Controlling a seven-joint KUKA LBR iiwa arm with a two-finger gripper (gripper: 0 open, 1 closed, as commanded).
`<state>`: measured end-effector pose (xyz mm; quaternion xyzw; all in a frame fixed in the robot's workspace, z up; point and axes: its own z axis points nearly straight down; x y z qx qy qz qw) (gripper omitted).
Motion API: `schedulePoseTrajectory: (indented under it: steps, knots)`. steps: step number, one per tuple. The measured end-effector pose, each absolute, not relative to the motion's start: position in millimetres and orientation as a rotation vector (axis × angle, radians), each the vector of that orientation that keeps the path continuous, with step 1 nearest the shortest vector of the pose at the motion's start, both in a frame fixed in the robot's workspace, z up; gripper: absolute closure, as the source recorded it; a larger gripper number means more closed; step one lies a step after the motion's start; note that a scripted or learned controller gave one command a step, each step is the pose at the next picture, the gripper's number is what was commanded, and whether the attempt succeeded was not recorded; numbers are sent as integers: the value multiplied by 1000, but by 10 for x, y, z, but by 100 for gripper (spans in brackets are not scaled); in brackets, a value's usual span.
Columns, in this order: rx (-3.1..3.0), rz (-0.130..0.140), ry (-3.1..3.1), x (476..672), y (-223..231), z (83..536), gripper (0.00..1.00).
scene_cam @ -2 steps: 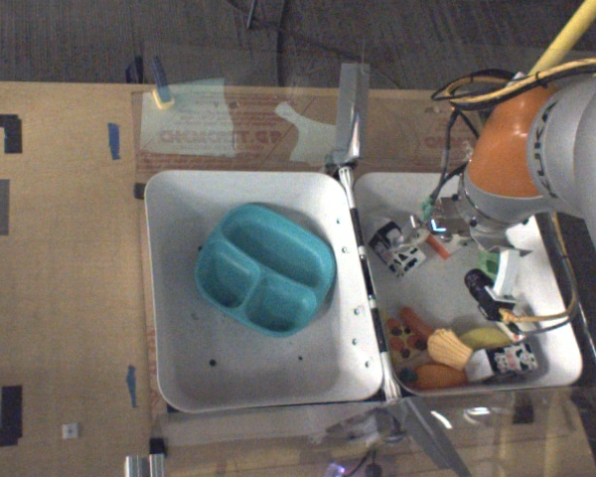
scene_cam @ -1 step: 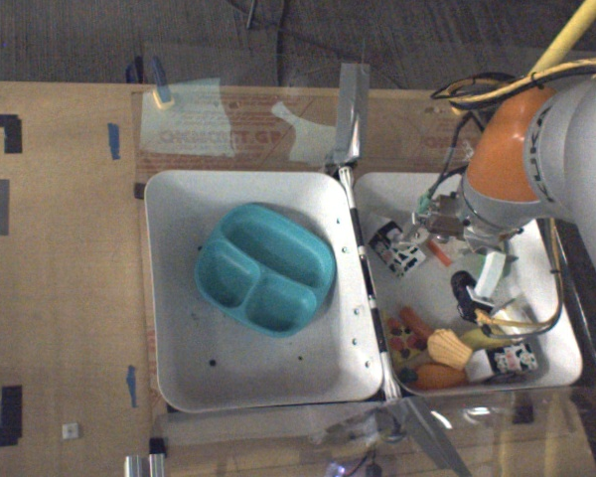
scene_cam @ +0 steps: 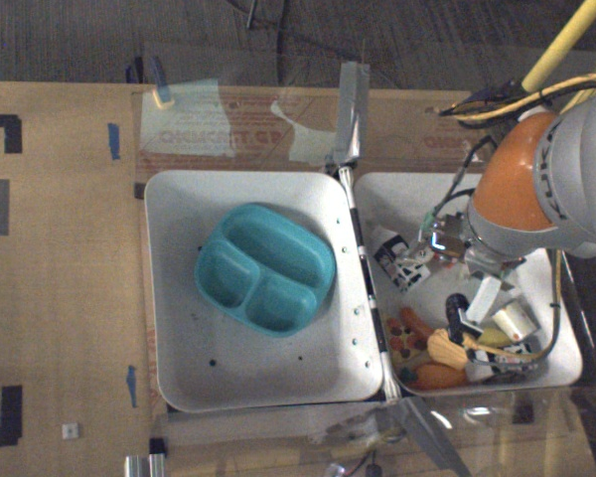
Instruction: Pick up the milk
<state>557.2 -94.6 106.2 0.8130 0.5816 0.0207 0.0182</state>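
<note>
Gripper (scene_cam: 414, 263): low inside the white shallow right-hand bin (scene_cam: 402, 205), tip pointing toward the divider between bins. Opening: can't tell, since wrist and housing mask the tip from above. Can't tell either whether anything is in its hold.

Hard against the tip, on divider side: small black-and-white boxy carton (scene_cam: 388, 253). Judged to be the milk, but too small to read any print. Touching the tip or just beside it; can't say which. Looks tilted, resting on bin floor.

Nearer the camera from the tip, w/ a gap: heap of toy food. Includes an orange carrot-shaped plastic piece (scene_cam: 414, 323), a yellow lumpy plastic piece (scene_cam: 445, 346) and an orange rounded piece (scene_cam: 437, 376) at the bin's near wall. None touch the carton.

Beyond the divider, well apart from the tip: white shallow left-hand bin (scene_cam: 179, 266) w/ a teal three-compartment plastic tray (scene_cam: 266, 266) lying flat, approx. mid-bin.

Step, as judged: approach/grasp stage, gripper down at carton level, lift not yet done.

Next move calls for: carton squarely in the gap, a firm close, then a straight lift clear of the bin wall. Risk: the carton sits near the divider wall, so a side nudge could push it against the wall or tip it instead of seating it.
</note>
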Motion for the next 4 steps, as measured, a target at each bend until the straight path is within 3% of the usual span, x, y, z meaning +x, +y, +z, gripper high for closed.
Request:
schedulePoseTrajectory:
  steps: [1, 2, 3, 4]
  knots:
    - [2720, 49, 1538, 5766, -943, 1051, 0]
    - [2866, 9, 1272, 6282, -1049, 889, 0]
    - [2836, 7, 1341, 6401, -1320, 884, 0]
    - [3023, -10, 845, 6573, -1070, 876, 0]
